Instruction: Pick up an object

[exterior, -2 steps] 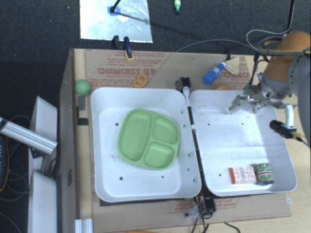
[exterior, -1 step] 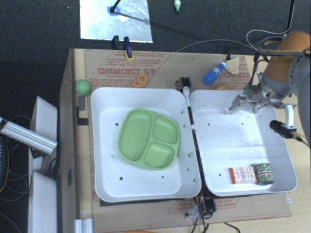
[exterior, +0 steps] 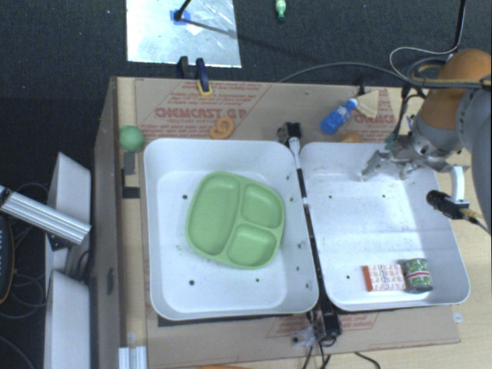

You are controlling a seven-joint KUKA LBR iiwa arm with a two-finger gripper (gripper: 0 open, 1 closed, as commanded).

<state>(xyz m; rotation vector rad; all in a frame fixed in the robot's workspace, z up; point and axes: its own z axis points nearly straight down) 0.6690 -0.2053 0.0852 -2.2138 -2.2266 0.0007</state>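
Observation:
A small red-and-white box [exterior: 383, 277] lies in the right bin [exterior: 346, 229] near its front right corner. A green can [exterior: 417, 275] rests on its side against the box. My gripper [exterior: 390, 166] hovers over the far right part of that bin, well away from both. Its fingers are spread open and nothing sits between them. In the left bin [exterior: 165, 206] lies a green divided plate [exterior: 234, 219].
On the bench behind the bins are a blue bottle [exterior: 338, 118], an orange ring-shaped piece [exterior: 221, 127] and a green ball [exterior: 131, 137] at the left corner. A foil sheet [exterior: 182, 21] and a small green bottle [exterior: 280, 6] lie on the dark floor beyond.

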